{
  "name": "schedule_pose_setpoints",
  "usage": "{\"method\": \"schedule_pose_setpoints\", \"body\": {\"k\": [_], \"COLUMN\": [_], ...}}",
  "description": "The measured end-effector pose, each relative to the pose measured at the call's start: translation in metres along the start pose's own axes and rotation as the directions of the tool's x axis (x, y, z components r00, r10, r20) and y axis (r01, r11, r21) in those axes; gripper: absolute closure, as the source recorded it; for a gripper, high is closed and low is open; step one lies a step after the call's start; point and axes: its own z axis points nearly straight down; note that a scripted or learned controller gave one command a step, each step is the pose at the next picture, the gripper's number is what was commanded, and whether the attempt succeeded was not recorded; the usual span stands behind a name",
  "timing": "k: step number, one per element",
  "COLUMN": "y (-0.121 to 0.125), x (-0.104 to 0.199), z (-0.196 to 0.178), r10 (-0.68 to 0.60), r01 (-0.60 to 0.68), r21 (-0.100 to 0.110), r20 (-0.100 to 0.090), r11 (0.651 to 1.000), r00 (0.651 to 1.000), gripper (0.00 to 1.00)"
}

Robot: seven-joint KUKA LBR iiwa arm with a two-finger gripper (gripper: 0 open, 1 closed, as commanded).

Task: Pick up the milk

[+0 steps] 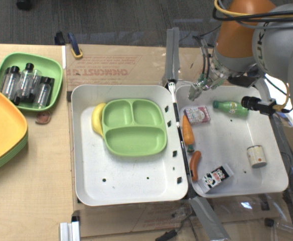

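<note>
From the camera above the desk, the hand (199, 88) hangs over the far left corner of the right bin (272, 185). It is thin and blurry here, so I cannot tell how its tips stand, and nothing shows between them.

The milk looks like the small black and white carton with a cow on it (215, 177). It lies flat near the front edge of the right bin, close to the left wall. That is well apart from the hand, with most of the bin between them.

To do this step well, the hand should travel high across the bin toward the front and stop right over the carton. On the way it passes a pink box (197, 115), a carrot (187, 132) and a red sausage-shaped toy (194, 162), so it should stay above them. The red toy lies just beside the carton, so the hand should come straight down and pinch the carton across its short sides. The carton sits a bit crooked, so the hand may need to turn to match it. Then it should lift slowly.

The green bottle (231, 107) and the little grey cylinder (257, 156) are off to the side and should not get in the way.
</note>
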Motion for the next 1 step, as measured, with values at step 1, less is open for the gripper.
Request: {"method": "schedule_pose_setpoints", "body": {"k": [1], "y": [0.035], "x": [0.0652], "z": [0.0004], "r10": [-0.129], "r01": [0.129], "r21": [0.001], "r20": [-0.002], "r11": [0.992], "r00": [0.992], "gripper": [1.0]}}
